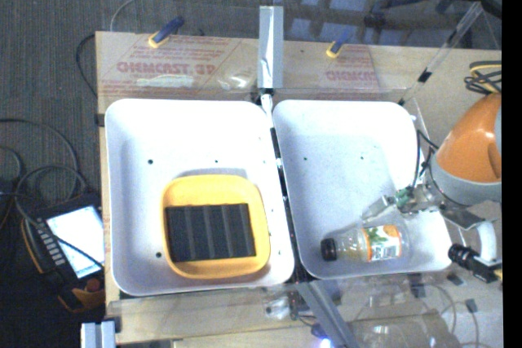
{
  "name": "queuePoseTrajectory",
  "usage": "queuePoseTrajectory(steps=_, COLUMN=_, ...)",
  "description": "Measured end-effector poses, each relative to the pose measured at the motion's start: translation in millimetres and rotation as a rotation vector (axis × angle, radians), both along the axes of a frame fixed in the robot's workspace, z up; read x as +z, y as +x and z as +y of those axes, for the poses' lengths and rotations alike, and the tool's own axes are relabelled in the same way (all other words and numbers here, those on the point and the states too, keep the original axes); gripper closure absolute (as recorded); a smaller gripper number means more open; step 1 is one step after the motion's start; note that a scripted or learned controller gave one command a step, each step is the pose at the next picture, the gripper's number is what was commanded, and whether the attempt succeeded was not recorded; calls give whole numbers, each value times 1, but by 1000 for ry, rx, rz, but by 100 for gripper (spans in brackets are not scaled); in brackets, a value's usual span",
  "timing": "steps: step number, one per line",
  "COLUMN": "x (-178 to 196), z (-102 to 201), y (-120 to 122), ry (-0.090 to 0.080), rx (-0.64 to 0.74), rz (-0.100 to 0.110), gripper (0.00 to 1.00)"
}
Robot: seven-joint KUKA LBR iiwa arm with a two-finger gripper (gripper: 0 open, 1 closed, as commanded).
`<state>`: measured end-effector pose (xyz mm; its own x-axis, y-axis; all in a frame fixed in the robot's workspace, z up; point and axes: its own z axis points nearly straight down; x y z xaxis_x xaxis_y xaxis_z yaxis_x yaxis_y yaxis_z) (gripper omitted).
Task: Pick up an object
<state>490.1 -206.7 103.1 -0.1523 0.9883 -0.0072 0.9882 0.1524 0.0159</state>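
Because the arm [473,155] reaches in from the right, you find its orange-banded wrist hanging over the right rim of the right bin [342,122], with the gripper [401,201] low near that bin's near right corner. You cannot tell from this slanted view whether the claw is released or clenched; its tip is small and blurs into the white floor.

The likeliest target is the clear bottle [365,245], which lies on its side along the near wall of the right bin, dark cap pointing left and its orange label facing up. It sits just nearer than the gripper and close beside it, but you see nothing that shows it caught in the claw. Lying flat against the wall, it probably rests there because a round body rolls until something stops it. That wall may also crowd a grasp from the near side.

In the left bin [122,143], well apart from the arm, a yellow tray [216,228] with dark slats lies flat toward the near side.

You should judge the pick as not yet made: the next move probably calls for closing across the bottle's width, and it may roll or slip.
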Motion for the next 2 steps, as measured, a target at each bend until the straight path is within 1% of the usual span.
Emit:
queuePoseTrajectory(steps=1, x=9, z=1, y=1, ry=0, rx=1, rz=0, gripper=100)
queuePoseTrajectory(steps=2, x=9, z=1, y=1, ry=1, rx=1, rz=0, gripper=0)
